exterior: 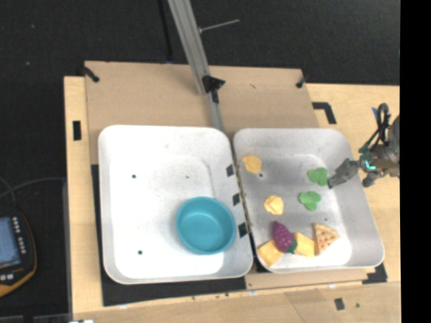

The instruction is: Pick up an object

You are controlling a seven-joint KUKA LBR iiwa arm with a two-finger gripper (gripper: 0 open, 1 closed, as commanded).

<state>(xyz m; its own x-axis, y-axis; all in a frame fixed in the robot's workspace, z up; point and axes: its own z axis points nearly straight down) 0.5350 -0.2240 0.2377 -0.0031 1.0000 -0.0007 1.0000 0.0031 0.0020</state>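
Sitting closest to the lens, bottom left off the worktop (161, 99): some handheld pendant thing (12, 251) with a little screen. Not part of the action, just hanging out.

Now looking at the end effector (342, 172), poking in over the right rim of the right bin (357, 210). Angling down-left, tip hanging just beside a green piece (317, 176) near the bin's upper right. Can't tell if it's wide or narrow, honestly, too dark and too small to make out. Not carrying anything as far as visible, nothing showing at the tip.

Moving outward: second green piece (310, 199) sitting a bit lower and left of the first one. Then a small yellow lump (273, 204) in the middle, another yellow bit (252, 163) up near the left wall. Piling up along the bottom edge: purple thing (283, 235), a yellow block (270, 252) at its left, a second yellow chunk (304, 245) at its right, and an orange-ish waffle-looking wedge (325, 237), all touching or nearly so.

Further out, left bin (128, 153) carrying just a blue bowl (205, 225) toward its lower right.

Progress-wise: guessing approach stage only. Nothing lifted, everything lying on the bin floors. Probably lining up on that upper green piece, so still needing the descent, the close and the lift. Basically the whole pick left to do.
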